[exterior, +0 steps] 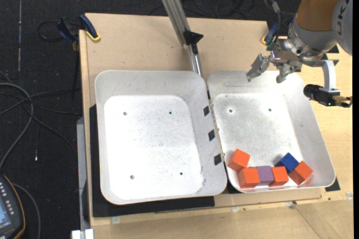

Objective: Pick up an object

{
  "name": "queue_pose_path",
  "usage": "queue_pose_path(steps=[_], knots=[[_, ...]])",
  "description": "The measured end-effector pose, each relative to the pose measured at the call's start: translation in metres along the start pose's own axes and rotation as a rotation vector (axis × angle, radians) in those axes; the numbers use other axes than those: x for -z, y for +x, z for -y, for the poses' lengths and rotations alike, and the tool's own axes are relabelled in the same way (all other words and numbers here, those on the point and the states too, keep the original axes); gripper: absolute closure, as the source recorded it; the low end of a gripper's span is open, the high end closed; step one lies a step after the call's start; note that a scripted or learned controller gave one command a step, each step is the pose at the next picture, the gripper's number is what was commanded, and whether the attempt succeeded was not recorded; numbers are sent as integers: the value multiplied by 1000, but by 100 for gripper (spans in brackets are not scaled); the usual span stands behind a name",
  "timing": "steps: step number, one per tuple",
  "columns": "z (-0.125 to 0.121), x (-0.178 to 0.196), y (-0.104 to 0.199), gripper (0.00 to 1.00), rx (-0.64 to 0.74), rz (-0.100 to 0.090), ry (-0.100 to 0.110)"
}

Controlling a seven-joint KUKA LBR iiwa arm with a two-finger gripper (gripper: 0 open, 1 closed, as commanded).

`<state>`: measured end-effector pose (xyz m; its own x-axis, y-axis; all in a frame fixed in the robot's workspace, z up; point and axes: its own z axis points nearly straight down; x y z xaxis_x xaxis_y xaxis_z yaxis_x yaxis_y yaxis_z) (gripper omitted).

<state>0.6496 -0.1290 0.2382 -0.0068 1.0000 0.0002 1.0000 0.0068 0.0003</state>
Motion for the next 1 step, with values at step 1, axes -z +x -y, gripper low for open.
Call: queue_pose_path(steps=[1], knots=[[-9,-103,-14,0,-8,0,6]])
